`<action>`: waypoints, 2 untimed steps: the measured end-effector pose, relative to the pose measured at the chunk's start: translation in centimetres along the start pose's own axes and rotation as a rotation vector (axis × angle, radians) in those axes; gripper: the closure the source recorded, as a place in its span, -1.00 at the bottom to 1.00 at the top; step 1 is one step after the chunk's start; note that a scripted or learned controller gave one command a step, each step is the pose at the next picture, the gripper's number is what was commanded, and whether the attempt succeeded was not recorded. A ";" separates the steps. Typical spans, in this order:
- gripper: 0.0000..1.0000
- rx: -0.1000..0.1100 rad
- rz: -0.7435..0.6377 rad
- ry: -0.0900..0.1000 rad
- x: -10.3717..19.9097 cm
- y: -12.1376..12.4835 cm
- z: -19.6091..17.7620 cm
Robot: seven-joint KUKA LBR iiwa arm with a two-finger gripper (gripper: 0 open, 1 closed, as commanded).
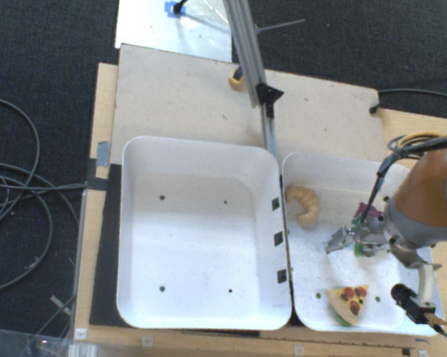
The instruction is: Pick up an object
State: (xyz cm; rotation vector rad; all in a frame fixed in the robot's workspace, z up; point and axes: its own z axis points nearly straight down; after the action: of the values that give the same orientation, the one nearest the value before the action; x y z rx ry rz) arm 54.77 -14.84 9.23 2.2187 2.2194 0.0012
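Camera view: pizza slice point(348, 300) points lower-left, long axis diagonal; pincer point(338, 245) state I cannot tell.

Two white bins side by side on counter point(185, 96). Left bin point(135, 203) at 9 o'clock. Right bin point(333, 175) holds croissant point(304, 204) at 12 o'clock and pizza slice point(347, 301) at 5 o'clock, well apart. Hand point(343, 241) low over right bin's floor between them, touching neither.
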 end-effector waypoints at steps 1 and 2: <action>1.00 -0.005 0.000 0.000 0.0 0.2 -1.2; 1.00 -0.005 -0.006 0.000 0.2 1.4 -6.8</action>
State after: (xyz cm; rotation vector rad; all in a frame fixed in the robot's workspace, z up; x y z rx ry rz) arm 56.12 -14.62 16.01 2.2101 2.2233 0.0064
